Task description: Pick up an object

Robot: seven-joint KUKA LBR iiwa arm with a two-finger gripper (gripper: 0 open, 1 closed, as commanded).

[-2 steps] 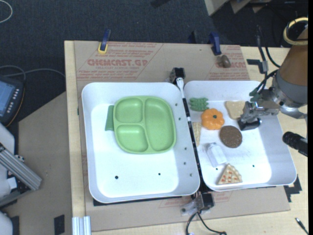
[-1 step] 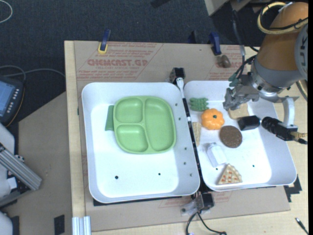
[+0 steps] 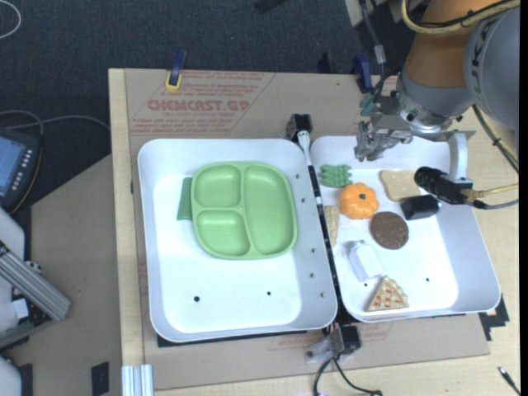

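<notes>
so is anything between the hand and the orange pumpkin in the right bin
Nothing visible blocks it. The hand hangs over the far end of the right bin, and the pumpkin sits just nearer the camera with bare bin floor between them. The green toy lies off to the pumpkin's side.

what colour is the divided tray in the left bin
Light green, seen plainly in the camera view: the divided tray has three compartments and lies in the left bin.
</notes>
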